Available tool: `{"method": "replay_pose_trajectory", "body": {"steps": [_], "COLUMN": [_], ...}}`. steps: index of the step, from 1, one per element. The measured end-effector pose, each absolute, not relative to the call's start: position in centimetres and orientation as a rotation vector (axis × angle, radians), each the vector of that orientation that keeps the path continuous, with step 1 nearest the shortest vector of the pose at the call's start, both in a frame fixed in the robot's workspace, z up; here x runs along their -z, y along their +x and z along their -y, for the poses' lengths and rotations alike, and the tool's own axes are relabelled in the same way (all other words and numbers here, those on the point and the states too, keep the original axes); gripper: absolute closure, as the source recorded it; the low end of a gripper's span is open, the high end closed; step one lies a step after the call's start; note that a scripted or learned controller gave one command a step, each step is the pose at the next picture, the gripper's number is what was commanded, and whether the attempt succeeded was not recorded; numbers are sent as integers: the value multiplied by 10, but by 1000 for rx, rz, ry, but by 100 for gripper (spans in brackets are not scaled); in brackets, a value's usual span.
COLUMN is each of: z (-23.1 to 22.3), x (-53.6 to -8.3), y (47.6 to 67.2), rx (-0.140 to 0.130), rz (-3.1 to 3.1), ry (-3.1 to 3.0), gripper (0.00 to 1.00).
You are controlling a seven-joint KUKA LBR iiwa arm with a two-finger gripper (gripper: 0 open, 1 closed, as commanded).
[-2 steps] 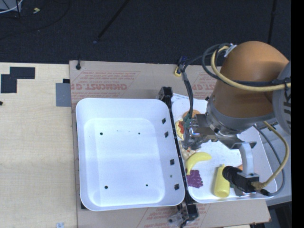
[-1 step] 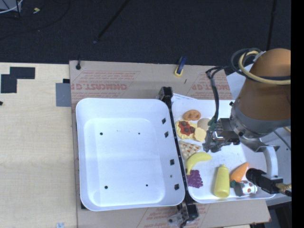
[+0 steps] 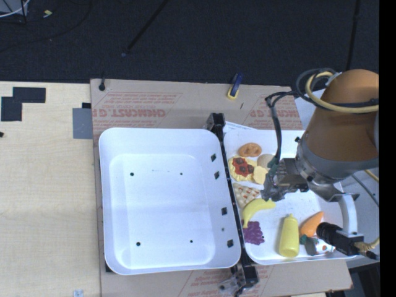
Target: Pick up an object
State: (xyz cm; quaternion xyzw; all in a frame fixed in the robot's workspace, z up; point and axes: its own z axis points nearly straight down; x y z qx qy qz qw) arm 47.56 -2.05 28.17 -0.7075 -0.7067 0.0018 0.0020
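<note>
nearest the camera, in the right-hand shallow white bin (image 3: 270, 239), a yellow plastic squeeze bottle (image 3: 288, 235) lies with its cap pointing away. a small purple bunch of toy grapes (image 3: 252, 232) sits to its left and an orange carrot-shaped toy (image 3: 311, 222) to its right. just behind the grapes, a yellow toy banana (image 3: 257, 208) curves up towards the robot. beyond the banana, a tan waffle-patterned toy piece (image 3: 245, 193) lies against the bin's left wall.

the gripper (image 3: 272, 189) hangs low in this bin, just over the far end of the banana and beside the waffle piece. i cannot tell whether it is spread or pressed together, and nothing is seen held in it. all the things to pick lie in this right bin, around and below the gripper.

further back, a flat toy with red topping (image 3: 241, 166) lies near a pale yellow piece (image 3: 260, 175) and a pale round piece (image 3: 265, 161). a brown biscuit-like toy (image 3: 250, 149) lies farthest off.

the left-hand white bin (image 3: 161, 190) stands alongside, both on a brown cardboard sheet (image 3: 154, 107). a blue and yellow clamp (image 3: 234, 86) grips the sheet's far edge.
</note>
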Motion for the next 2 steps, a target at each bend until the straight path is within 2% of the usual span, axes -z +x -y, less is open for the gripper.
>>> {"method": "replay_pose_trajectory", "body": {"steps": [1,2], "z": [-22,-87], "x": [-235,-234], "y": [474,576], "rx": [-10,5], "rz": [2219,2230], "ry": [-2212,-2215], "gripper": [100,100]}}
